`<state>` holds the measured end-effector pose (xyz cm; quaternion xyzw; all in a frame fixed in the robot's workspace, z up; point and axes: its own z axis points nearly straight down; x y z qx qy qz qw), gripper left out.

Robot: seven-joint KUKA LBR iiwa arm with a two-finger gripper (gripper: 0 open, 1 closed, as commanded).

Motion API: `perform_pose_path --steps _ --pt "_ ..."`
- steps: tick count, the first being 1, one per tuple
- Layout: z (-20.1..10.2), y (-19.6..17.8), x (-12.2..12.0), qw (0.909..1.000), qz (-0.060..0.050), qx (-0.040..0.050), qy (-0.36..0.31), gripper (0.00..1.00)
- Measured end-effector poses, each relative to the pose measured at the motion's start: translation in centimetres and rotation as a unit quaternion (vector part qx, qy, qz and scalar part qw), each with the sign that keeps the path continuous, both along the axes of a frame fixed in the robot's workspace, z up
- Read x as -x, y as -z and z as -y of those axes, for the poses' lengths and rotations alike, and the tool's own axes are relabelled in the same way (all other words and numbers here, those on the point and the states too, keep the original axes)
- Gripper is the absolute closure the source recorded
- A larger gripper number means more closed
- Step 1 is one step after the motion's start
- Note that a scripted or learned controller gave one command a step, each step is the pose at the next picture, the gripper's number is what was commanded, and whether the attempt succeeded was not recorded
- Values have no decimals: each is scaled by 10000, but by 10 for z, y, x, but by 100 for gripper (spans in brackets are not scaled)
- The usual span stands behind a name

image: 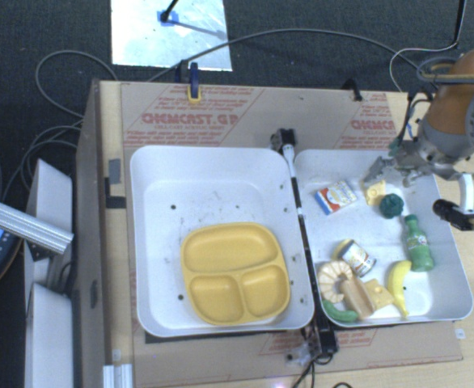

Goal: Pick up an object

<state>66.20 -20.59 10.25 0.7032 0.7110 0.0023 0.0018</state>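
My gripper (391, 173) hangs over the far part of the right bin (455, 293), its fingers spread and nothing between them. Just below it lie a small yellow piece (374, 191) and a dark green ball (391, 205). A red, white and blue carton (336, 196) lies to their left. Nearer the front are a green bottle (417, 242), a banana (399, 285), a tin can (357, 258), a ring-shaped pastry (332, 275), a tan wedge (373, 294) and a green vegetable (340, 314).
The left bin (160, 188) holds a yellow divided tray (235, 272). A ridge (295, 200) separates the two bins. Cables run over the dark floor behind the bench, and a shiny sheet (171, 23) lies there.
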Motion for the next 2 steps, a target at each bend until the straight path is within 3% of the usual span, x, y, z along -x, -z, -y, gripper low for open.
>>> perform_pose_path --steps 2 --pt "1 18 37 10000 -21 11 49 0"
